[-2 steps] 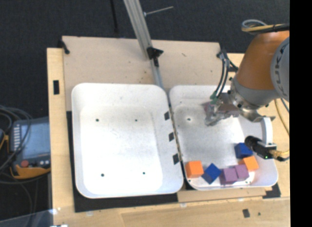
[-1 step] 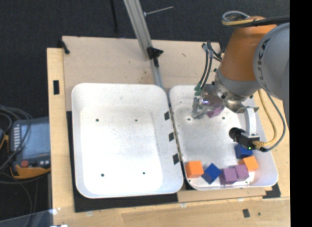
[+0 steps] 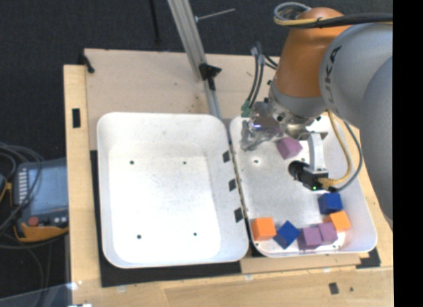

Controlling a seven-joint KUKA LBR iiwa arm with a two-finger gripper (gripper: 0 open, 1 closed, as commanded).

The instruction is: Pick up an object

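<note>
Camera view: the tabletop (image 3: 76,187) carries two white bins, the left bin (image 3: 165,187) and the right bin (image 3: 281,180). The arm (image 3: 344,55) hangs over the right bin's far end; its hand (image 3: 254,131) is partly hidden, so I cannot tell its state. A purple block (image 3: 288,147) lies just beside it, with other blocks (image 3: 304,230) clustered along the near edge.

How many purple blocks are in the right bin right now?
3: one purple block just below the gripper, and two purple blocks side by side near the bin's front edge. The arm may hide more.
</note>
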